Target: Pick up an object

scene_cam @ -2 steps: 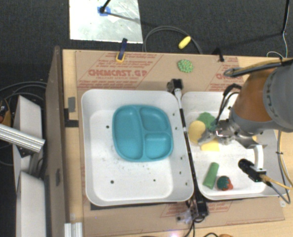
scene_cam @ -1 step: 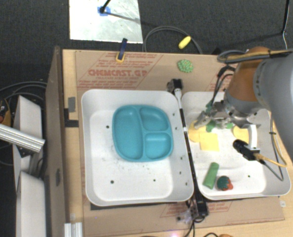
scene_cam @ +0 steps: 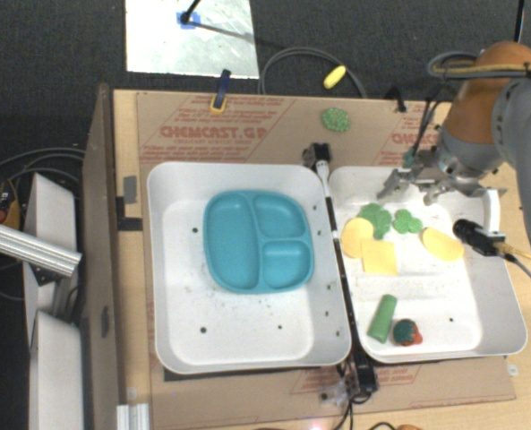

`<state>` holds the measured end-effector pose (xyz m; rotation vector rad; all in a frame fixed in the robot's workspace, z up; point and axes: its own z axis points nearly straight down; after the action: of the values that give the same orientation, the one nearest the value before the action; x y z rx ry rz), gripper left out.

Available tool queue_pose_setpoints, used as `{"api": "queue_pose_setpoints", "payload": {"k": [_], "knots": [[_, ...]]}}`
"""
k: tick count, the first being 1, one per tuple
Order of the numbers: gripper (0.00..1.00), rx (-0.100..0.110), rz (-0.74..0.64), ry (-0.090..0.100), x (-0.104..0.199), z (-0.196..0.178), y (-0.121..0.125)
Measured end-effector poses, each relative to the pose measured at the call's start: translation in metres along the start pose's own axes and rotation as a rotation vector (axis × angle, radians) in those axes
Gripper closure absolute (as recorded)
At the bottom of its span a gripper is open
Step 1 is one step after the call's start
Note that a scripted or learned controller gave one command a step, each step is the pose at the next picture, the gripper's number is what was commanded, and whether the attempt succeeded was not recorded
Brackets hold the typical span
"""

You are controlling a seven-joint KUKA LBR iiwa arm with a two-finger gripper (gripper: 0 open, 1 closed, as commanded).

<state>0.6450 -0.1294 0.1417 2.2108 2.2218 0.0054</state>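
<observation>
The right white bin (scene_cam: 502, 312) holds several small items. Two green leafy pieces (scene_cam: 375, 216) (scene_cam: 408, 222) lie near its back, with a yellow round piece (scene_cam: 356, 233), a yellow square slice (scene_cam: 381, 259) and a yellow oval (scene_cam: 442, 244) beside them. A green cylinder (scene_cam: 383, 317) and a red and green ball (scene_cam: 407, 332) lie near the front. My gripper (scene_cam: 415, 189) hangs over the bin's back edge, just behind the leafy pieces. Its fingers are spread open, with nothing between them.
The left bin (scene_cam: 180, 330) holds a blue divided plate (scene_cam: 257, 241). A black connector (scene_cam: 476, 235) on a cable hangs over the right bin's right side. A green round piece (scene_cam: 336, 119) and a yellow piece (scene_cam: 334, 77) lie behind the bins on the cardboard.
</observation>
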Motion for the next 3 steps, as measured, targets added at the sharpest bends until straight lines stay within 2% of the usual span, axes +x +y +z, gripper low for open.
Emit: {"api": "queue_pose_setpoints", "payload": {"k": [1,2,3], "knots": [[0.00,0.008,-0.002,0.004,0.036,0.058,-0.028],[0.00,0.008,0.004,0.003,0.036,0.057,-0.061],[0.00,0.002,0.000,0.001,0.024,0.052,-0.029]]}}
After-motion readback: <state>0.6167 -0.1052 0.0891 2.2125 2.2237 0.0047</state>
